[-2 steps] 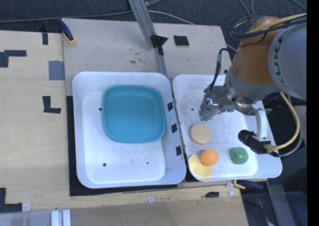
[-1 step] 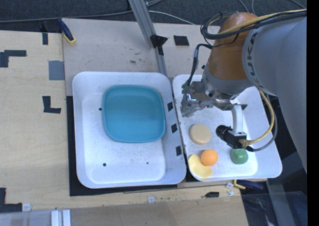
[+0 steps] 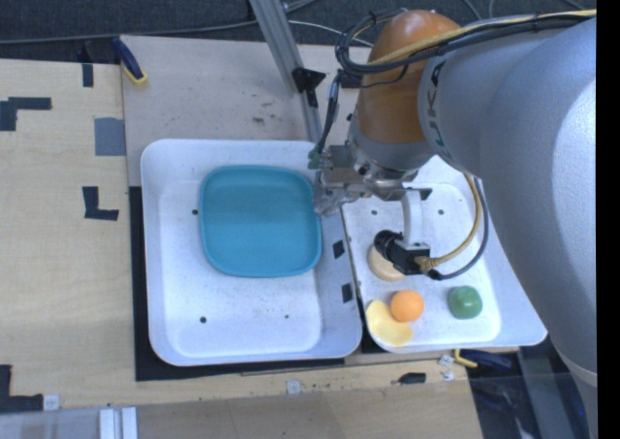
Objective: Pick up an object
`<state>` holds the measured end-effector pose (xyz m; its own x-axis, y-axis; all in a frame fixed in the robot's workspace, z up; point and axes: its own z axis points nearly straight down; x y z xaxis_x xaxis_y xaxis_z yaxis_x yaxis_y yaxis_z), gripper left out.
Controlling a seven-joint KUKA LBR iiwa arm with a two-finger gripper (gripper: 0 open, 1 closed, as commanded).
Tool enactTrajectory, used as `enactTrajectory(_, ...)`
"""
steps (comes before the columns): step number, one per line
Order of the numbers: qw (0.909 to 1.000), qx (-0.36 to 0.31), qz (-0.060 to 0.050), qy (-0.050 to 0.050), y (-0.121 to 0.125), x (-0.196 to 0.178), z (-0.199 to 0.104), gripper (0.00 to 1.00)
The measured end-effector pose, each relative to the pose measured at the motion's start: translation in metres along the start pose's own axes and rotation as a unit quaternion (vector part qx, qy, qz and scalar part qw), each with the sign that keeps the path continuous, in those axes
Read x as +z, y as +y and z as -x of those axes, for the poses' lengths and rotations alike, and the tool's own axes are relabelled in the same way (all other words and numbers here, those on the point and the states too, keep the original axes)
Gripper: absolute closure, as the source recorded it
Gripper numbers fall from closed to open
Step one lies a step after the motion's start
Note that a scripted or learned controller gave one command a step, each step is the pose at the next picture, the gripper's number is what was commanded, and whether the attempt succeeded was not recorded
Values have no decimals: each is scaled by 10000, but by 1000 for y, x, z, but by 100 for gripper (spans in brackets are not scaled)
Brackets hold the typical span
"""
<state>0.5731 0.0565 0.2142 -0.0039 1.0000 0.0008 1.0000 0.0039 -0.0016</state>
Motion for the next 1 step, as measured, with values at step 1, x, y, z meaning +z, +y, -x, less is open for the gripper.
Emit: enactTrajectory(1, 10000, 0, 5, -1, 13, -5, -42, 100)
